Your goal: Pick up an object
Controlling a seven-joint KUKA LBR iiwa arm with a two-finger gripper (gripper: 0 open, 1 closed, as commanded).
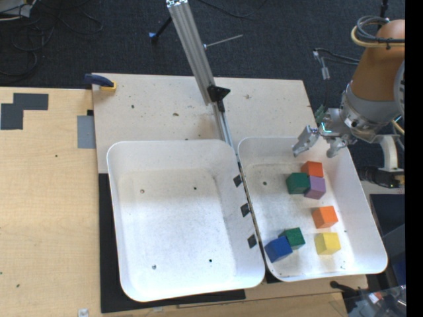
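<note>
My claw (pixel 320 141) hangs spread wide over the far edge of the right bin (pixel 370 243), with nothing between its fingers; one finger (pixel 303 142) points left, the other (pixel 336 145) sits right; my arm (pixel 377 71) comes in from the far right. Just near of the claw lies a cluster: red cube (pixel 312 169), green cube (pixel 297 183) and purple cube (pixel 316 187), touching one another; nearer still an orange cube (pixel 324 216); then a yellow cube (pixel 327 243); a second green cube (pixel 293 236) touches a blue cube (pixel 278 248) by the bin's left wall. The left bin (pixel 125 177) lies alongside.
</note>
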